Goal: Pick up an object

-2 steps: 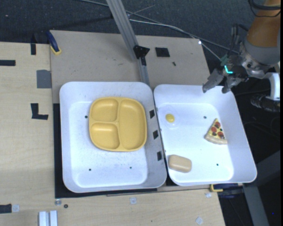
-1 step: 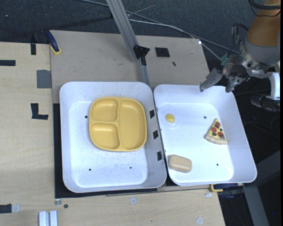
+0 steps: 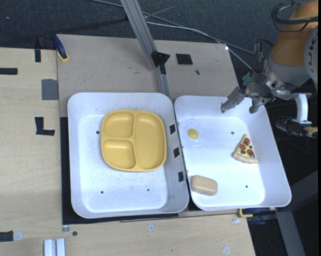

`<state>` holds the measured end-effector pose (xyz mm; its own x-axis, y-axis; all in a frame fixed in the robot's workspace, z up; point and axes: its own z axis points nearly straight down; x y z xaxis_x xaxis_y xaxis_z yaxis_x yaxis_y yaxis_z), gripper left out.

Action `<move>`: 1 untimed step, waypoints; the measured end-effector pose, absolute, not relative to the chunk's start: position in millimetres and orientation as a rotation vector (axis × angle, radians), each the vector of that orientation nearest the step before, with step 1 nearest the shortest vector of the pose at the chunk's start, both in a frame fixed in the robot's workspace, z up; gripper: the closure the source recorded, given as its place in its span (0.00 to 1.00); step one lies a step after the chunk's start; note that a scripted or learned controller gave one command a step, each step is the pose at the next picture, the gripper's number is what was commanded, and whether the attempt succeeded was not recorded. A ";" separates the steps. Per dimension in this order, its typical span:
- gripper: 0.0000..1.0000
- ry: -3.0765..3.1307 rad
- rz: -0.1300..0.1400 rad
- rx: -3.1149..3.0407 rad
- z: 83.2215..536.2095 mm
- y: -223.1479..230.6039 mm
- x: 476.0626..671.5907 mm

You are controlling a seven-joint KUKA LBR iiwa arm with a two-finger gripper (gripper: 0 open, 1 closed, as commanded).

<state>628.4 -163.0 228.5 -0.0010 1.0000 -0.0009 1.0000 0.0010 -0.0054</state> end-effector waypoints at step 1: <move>0.00 -2.219 0.008 -2.218 167.4 -170.0 624.1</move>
